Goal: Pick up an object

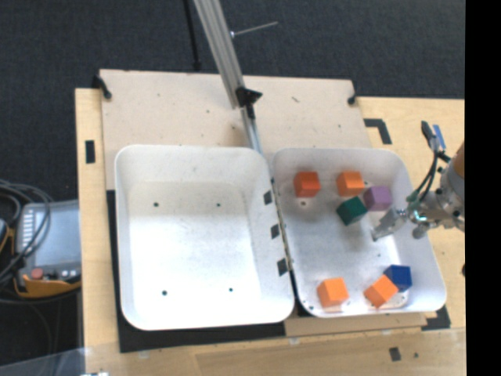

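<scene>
Bench [219, 108] carries two white bins; the right bin [391, 163] holds every block. Gripper [389, 225] hangs near that bin's right wall, whether its jaws are apart or together I cannot tell. Nearest are the green block [351, 209] and purple block [378, 197], touching each other; a descent centred squarely on one avoids nudging both.

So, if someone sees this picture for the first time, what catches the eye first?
Probably the coloured blocks scattered in the right bin: four orange ones, like the one near its far left corner, plus a green block, a purple block and a blue block. Next, the gripper reaching in over that bin's right side.
</scene>
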You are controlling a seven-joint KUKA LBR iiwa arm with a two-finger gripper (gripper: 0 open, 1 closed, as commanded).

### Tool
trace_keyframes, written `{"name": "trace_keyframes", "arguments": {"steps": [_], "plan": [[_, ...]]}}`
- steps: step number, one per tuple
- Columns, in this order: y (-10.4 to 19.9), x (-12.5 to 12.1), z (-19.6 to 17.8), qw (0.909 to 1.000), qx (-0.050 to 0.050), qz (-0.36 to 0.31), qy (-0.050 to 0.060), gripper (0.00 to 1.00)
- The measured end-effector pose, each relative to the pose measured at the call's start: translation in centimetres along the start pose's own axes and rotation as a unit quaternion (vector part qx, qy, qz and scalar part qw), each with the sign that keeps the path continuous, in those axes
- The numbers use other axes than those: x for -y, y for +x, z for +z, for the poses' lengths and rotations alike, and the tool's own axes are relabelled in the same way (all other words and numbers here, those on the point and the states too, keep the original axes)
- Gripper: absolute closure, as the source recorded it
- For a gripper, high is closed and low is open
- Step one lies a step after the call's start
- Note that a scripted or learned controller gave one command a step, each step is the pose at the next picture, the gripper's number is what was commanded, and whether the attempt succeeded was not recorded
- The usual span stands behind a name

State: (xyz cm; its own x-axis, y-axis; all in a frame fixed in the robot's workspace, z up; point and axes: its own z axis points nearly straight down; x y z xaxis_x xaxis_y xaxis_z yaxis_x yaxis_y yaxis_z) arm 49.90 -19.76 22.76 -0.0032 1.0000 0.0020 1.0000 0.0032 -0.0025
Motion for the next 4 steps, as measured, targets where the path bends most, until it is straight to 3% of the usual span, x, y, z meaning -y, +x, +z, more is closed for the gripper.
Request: {"name": "trace_keyframes", "arguments": {"steps": [1,3,4], "plan": [[0.0,-0.1,-0.2,1.0,0.001,0.001,-0.002,0.0],[-0.3,1.0,9.9,1.0,0.001,0.003,0.001,0.0],[-0.6,0.9,13.0,1.0,0.003,0.004,-0.002,0.0]]}}
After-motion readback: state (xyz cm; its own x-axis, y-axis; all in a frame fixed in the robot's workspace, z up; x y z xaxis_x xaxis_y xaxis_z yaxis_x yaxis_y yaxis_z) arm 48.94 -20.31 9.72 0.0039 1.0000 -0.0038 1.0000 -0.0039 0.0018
